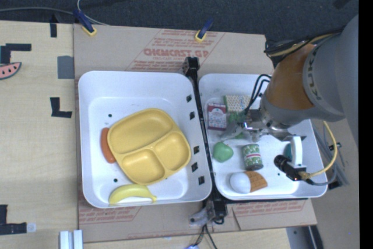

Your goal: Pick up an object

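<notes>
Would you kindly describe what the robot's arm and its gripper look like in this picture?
The arm is thick, rounded and grey, with a broad orange band above the wrist. Black cables run beside the band, a yellow cable loops lower down, and the gripper is metallic grey.

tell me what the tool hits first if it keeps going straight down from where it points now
Probably the green can, which sits right below the tool in the right bin; depth is hard to judge from above.
</notes>
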`<state>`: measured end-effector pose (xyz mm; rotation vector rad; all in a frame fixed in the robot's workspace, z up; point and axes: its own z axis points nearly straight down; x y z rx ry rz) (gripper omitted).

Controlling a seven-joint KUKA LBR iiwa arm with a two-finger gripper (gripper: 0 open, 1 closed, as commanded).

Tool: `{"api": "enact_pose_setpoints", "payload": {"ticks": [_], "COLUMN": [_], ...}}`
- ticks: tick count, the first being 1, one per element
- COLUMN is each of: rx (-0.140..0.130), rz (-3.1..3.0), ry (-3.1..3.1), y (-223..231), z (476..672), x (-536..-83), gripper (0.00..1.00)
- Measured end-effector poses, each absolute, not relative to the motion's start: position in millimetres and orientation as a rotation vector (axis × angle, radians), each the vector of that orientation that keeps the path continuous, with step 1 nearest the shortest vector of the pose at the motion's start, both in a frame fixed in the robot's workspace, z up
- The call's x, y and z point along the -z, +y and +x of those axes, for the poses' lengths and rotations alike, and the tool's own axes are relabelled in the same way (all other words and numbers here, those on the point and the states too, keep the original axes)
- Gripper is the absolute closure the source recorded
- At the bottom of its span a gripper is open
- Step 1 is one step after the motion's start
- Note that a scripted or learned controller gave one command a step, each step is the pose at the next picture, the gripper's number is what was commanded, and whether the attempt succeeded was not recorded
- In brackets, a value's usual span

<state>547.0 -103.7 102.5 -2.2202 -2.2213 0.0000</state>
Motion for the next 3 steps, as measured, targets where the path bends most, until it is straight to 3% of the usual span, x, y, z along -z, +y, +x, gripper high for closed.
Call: {"api": "enact_pose_setpoints", "payload": {"ticks": [1,2,3], "rx": [0.006,0.005,0.004], "rz": [-2.224,-2.226,-2.226], "ry": [-2.226,-2.226,-2.225], "y": [-103.4,-104.4,-104.5], "z": [527.0,527.3,527.2], "x": [-86.5,-96.4,-96.3], "gripper": [0.00,1.00,0.00]}}
